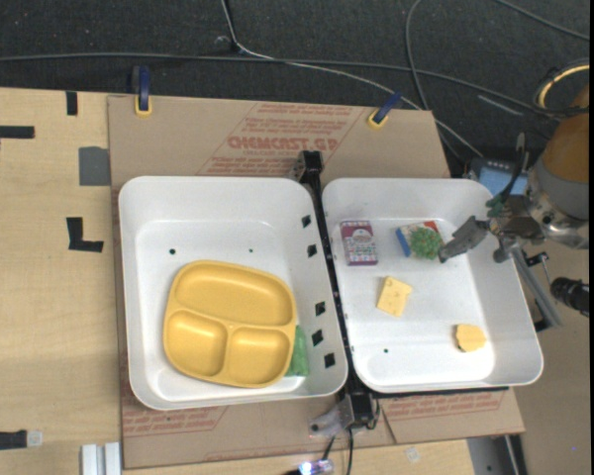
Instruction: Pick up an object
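The hand (475, 237) is a dull grey metal piece, with one slim dark finger (457, 239) that tapers to a blunt tip. Just behind the hand sits a cluster of grey and silver brackets (523, 228) with small dark fittings (too blurred to tell screws from clips). Above and behind that cluster the wrist (566, 181) is a rounded grey housing, and over it runs a broad orange band (572, 146) with a smooth, slightly glossy curve. A thin dark cable (521, 171) rises from the brackets beside the housing.
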### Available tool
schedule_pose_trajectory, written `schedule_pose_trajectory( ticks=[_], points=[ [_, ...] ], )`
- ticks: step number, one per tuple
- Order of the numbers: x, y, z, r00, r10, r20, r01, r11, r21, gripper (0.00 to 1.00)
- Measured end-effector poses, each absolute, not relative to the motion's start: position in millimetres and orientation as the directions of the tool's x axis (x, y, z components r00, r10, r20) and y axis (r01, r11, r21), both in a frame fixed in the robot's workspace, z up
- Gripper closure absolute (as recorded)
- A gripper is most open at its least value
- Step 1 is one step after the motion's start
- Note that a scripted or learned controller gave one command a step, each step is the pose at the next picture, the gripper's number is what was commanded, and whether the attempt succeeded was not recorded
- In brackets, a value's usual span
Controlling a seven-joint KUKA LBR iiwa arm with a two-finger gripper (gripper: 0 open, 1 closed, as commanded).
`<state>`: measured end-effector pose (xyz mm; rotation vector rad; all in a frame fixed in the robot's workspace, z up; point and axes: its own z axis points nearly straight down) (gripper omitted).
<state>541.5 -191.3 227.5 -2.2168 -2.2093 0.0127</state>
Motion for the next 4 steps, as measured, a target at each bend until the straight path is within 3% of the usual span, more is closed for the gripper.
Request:
schedule_pose_trajectory(
  ticks=[1,4],
  points=[
    [544.3,-191,235,-0.001,1.0,0.0,1.0,0.001,-0.001,0.0],
    [534.6,-186,89,-0.001,1.0,0.002,1.0,0.001,-0.005,0.0]
  ],
)
